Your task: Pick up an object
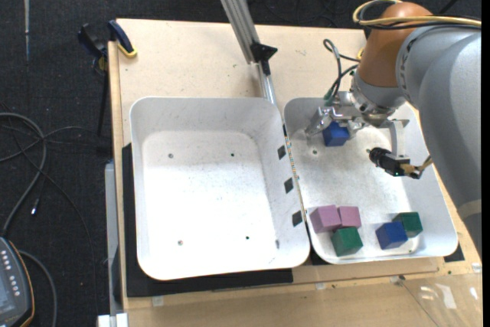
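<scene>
My gripper (334, 124) stands over the upper part of the right bin (366, 168), and its fingers are closed on a blue block (335, 135), which sits between them just below the metal jaws. The block appears raised off the bin floor, though the slant of the view leaves that uncertain. My arm (429, 80) enters from the right, the orange band (385, 50) directly above the wrist.

Along the near edge of the same bin lie five further blocks: two pink blocks (334, 217) touching side by side, a green block (346, 240) just below them, a second blue block (391, 234) to their right, and another green block (410, 223) against that blue one. All are well apart from my gripper.

The left bin (203, 180) adjoins the right one along its inner wall. Both rest on a wooden bench (191, 57).
</scene>
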Motion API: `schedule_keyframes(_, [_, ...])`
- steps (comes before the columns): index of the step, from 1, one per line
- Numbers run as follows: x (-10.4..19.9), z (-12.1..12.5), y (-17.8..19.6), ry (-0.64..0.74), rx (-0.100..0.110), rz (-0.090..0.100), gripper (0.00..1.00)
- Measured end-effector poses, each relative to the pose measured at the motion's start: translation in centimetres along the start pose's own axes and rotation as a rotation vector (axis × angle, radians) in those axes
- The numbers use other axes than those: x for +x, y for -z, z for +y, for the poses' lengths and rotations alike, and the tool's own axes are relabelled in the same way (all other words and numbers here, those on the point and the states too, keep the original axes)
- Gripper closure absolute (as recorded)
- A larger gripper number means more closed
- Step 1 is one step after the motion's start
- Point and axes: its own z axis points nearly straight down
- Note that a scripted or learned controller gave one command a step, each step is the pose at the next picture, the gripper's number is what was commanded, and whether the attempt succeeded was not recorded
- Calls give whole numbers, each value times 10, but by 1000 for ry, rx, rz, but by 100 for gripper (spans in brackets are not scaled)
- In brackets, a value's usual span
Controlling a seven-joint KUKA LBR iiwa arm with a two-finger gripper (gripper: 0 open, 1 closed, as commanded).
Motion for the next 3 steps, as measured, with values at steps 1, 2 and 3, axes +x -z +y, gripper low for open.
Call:
schedule_keyframes(1, [0, -1, 10, 1, 2, -1, 100])
schedule_keyframes(2, [28, 3, 105, 1, -4, 1, 100])
schedule_keyframes(3, [-26, 15, 73, -8, 5, -2, 100])
